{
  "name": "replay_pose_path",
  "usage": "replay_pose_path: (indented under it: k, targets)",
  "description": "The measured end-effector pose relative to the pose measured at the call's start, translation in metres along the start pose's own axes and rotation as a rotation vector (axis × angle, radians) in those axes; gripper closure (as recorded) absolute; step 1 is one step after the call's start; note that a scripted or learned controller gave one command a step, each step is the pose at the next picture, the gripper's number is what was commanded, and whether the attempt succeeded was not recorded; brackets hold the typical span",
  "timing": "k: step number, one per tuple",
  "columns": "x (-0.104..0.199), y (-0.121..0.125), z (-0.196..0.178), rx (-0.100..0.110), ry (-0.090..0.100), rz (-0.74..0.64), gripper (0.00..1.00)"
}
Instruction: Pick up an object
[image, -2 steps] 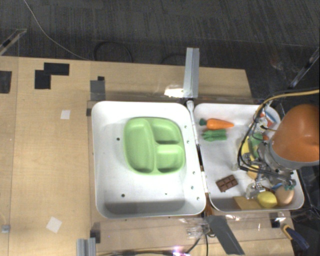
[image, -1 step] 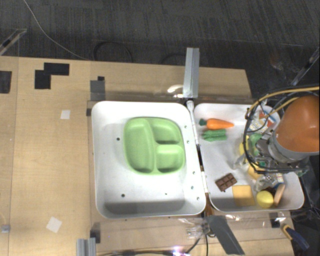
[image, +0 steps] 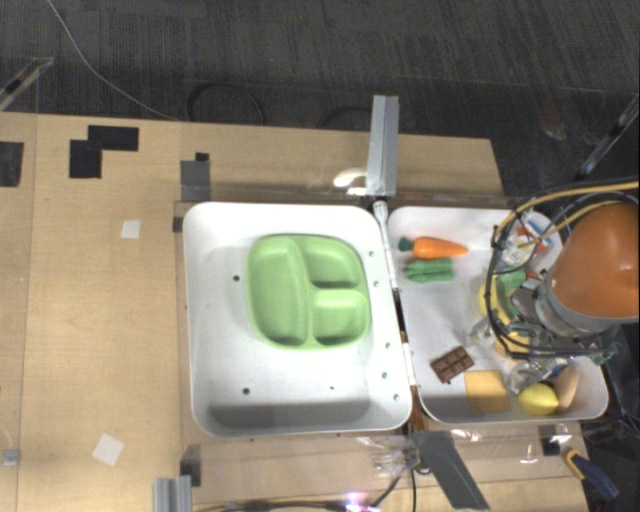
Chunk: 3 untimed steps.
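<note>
- Wooden surface (image: 90, 330) carrying two white bins side by side.
- Left bin (image: 215, 400) holding a green divided tray (image: 305, 290).
- Right bin (image: 430, 325), its rim touching the left bin's.
- Black patches (image: 100, 147) on the surface, far left.
- Dark carpet (image: 250, 50) beyond the surface.

From my remote seat, the orange band (image: 598, 262) above the wrist looks like glossy, smooth plastic, and the cables (image: 505, 300) looped beside it wear shiny rubbery sheathing. Left of the tool, both white bins (image: 215, 400) read as smooth moulded plastic with a soft sheen. The green divided tray (image: 305, 290) in the far bin looks matt plastic. The bench (image: 90, 330) appears matt, wood-like board. The post (image: 383, 145) beyond the bins looks like brushed metal. The floor (image: 300, 50) seems rough carpet.
</note>
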<state>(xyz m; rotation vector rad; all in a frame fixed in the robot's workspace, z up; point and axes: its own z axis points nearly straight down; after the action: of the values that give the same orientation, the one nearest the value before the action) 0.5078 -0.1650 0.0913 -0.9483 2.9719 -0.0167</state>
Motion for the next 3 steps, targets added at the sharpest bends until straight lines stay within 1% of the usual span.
replay_pose_path:
  k: [1, 2, 3]
  targets:
    - [-0.007, 0.014, -0.001, 0.002, 0.002, -0.068, 0.0]
    - [-0.081, -0.018, 0.003, -0.006, 0.003, 0.003, 0.0]
    - [-0.018, -0.011, 0.001, -0.005, 0.005, 0.148, 0.0]
